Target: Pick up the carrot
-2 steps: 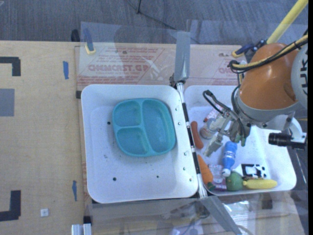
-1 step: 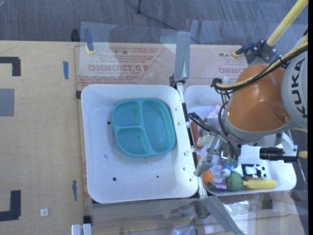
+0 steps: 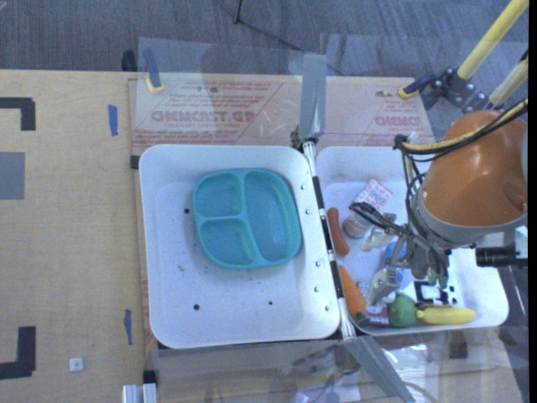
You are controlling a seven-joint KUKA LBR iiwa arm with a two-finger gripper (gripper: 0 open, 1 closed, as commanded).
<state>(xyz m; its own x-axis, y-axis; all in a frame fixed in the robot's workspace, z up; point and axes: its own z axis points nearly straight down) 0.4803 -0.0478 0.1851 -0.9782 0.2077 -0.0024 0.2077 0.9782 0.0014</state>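
The carrot (image 3: 351, 290) is a small orange piece lying lengthwise against the left wall of the right bin (image 3: 491, 296), near its front corner. My gripper (image 3: 388, 282) hangs low over the same bin, just right of the carrot and slightly apart from it. Nothing is visibly held in it. The arm's orange band (image 3: 474, 175) rises above it at the right.
Around the carrot lie a reddish sausage (image 3: 337, 230), a red-and-white packet (image 3: 375, 194), a green fruit (image 3: 403, 311) and a yellow banana (image 3: 446, 315). The left bin (image 3: 168, 309) holds a teal divided plate (image 3: 247, 218). Yellow poles stand at the far right.
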